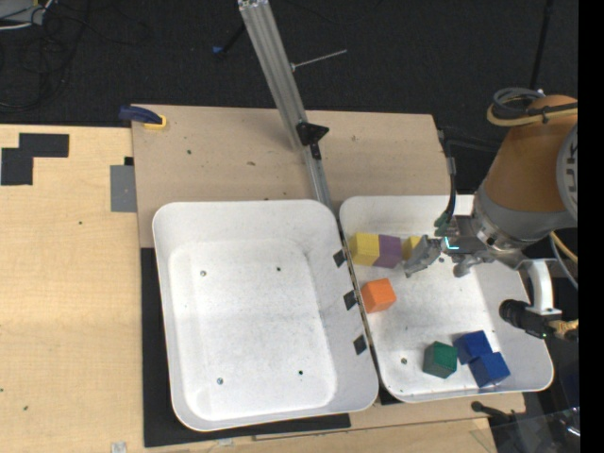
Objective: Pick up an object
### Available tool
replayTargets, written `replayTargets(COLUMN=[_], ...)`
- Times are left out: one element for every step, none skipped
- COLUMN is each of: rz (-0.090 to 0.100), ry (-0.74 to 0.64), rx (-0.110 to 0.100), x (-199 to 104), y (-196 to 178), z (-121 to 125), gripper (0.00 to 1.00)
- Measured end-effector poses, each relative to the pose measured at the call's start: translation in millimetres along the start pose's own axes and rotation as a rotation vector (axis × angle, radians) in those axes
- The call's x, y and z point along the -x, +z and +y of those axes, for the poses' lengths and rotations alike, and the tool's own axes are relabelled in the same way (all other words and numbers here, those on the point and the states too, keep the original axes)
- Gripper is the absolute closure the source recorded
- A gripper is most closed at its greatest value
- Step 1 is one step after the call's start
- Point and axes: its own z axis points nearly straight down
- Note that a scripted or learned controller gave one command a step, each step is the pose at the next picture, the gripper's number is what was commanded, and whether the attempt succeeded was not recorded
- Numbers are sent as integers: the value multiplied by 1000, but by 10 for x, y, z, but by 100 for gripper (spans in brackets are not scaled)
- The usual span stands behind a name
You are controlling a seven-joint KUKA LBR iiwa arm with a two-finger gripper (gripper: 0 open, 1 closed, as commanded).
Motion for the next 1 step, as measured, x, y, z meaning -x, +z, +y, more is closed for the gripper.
replayTargets(rz=[-1], ry=[4], rx=[5], x=[15], y=[-24], z=[8], gripper=[0])
